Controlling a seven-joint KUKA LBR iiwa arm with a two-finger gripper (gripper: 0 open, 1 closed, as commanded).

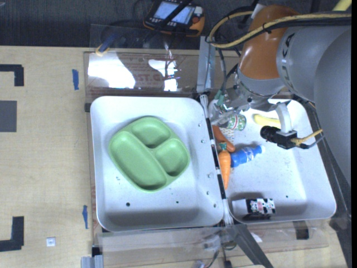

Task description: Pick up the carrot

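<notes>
Two shallow white bins side by side on the bench. On the left, the left bin [111, 108], with a green divided plate [148, 152] lying a little askew on its floor. On the right, the right bin [312, 197], with all the loose things in it.

Against that bin's left wall, close by the divider between the two: the carrot [224, 165], orange, lying lengthwise along the wall, thick end toward the far side, thin tip toward the near rim. Just right of its thick end, a blue bottle-like thing [245, 154], touching or nearly so; hard to say which. Just beyond the thick end, a small red-orange thing [218, 134], too small to name. Farther back, a yellow thing [265, 118], partly hidden by the robot. By the near rim, a small black-and-white object [260, 206].

Over the far left corner of the right bin, the gripper [230, 111], below the grey arm and its orange band [268, 54], right above a pale green-and-white thing [236, 121]. Open or closed: cannot tell from this angle. Clear of the carrot, on its far side.
</notes>
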